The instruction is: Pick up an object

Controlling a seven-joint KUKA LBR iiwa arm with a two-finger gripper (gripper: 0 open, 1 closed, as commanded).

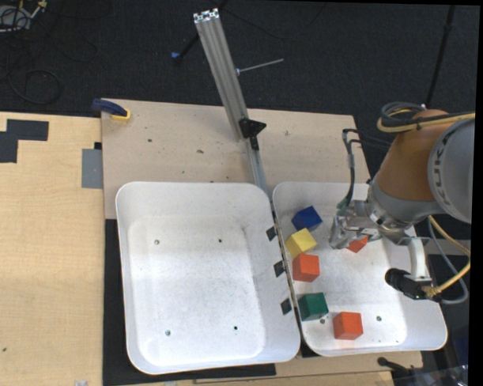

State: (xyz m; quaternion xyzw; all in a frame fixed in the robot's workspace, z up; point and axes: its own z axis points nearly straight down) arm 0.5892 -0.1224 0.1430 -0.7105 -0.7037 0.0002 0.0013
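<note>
- Wooden bench (pixel 50 245) carries two white bins; the left bin (pixel 199 274) lies well apart from the gripper.
- Arm (pixel 420 175) bends down into the right bin (pixel 395 312).
- Gripper (pixel 347 235) pinches a small red block (pixel 356 245); blue cube (pixel 306 217) and yellow cube (pixel 301 241) sit just beside it.

Two shallow white plastic bins sit side by side on the pale wooden surface (pixel 50 245), the left bin (pixel 146 216) larger in view than the right bin (pixel 426 329). The grey arm with its orange band (pixel 412 166) reaches in from the right, its metal jaws (pixel 347 234) lowered over the right bin, with a small red-orange block (pixel 356 245) just beside them. Along that bin's left wall lie a blue cube (pixel 307 217), a yellow cube (pixel 301 242), an orange cube (pixel 306 267) and a green cube (pixel 313 305). Another orange cube (pixel 348 325) rests near the green one. A slanted aluminium bar (pixel 226 77) rises behind the bins.
</note>
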